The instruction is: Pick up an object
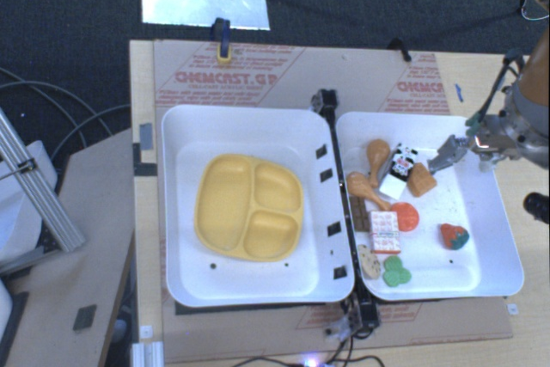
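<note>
The right white bin [490,266] holds several toy foods. Among them are a tan drumstick [376,155], a second drumstick [365,187], a black-and-white piece [403,160], a brown bread-like lump [420,180], a red round piece [406,217], a red-and-white box [384,232], a red-and-teal piece [454,235], a green piece [395,272] and a beige biscuit [369,262]. My gripper [447,155] reaches in from the right over the bin's upper right part. It sits just right of and above the brown lump, with nothing seen held.
The left white bin [185,271] holds a yellow compartment plate [249,206]. A black divider with clips [335,185] runs between the bins. The arm's body [524,120] stands over the right bin's far right edge. A cardboard sheet [284,73] lies under both bins.
</note>
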